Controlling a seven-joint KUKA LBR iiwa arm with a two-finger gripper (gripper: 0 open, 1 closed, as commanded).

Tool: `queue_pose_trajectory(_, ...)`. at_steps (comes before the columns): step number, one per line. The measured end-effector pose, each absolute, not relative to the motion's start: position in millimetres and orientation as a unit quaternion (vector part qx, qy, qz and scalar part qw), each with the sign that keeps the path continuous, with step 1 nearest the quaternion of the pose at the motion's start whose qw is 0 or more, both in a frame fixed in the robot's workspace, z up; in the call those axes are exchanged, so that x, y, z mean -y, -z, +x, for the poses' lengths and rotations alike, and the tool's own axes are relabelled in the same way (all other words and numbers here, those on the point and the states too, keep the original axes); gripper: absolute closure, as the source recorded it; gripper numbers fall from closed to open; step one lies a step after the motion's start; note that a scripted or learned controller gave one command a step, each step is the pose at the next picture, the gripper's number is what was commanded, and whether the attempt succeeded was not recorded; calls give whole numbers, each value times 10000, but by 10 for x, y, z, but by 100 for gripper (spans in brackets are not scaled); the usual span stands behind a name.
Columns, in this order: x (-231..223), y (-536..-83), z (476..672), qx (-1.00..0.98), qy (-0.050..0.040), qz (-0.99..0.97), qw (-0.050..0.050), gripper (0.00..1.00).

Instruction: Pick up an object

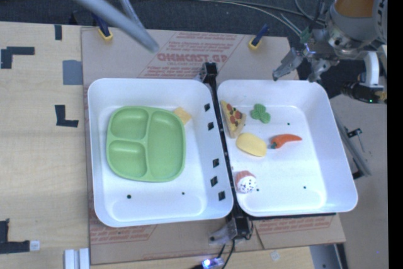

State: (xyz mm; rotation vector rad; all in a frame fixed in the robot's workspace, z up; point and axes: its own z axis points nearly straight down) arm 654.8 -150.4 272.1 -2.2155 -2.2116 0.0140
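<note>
The right bin [327,135] holds a pizza slice [233,118], a green broccoli piece [260,113], a yellow lump [252,145], an orange-red carrot [286,140] and a small white and red item [245,183]. My gripper [297,70] hangs above the bin's far rim, up and to the right of the broccoli. Its fingers are spread open with nothing between them.
The left bin [101,198] holds a green divided plate [146,143] with a small yellow block [182,114] at its far right corner. A black divider [217,148] joins the two bins. Cables run across the dark area behind the bins.
</note>
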Motion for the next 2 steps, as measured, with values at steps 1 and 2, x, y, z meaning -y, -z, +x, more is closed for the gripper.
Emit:
queue_pose_trajectory(1,1499,-2805,6568,7076,-7,-7066,3,0)
queue_pose_trajectory(2,1521,-2169,6522,7073,-26,-7069,20,0)
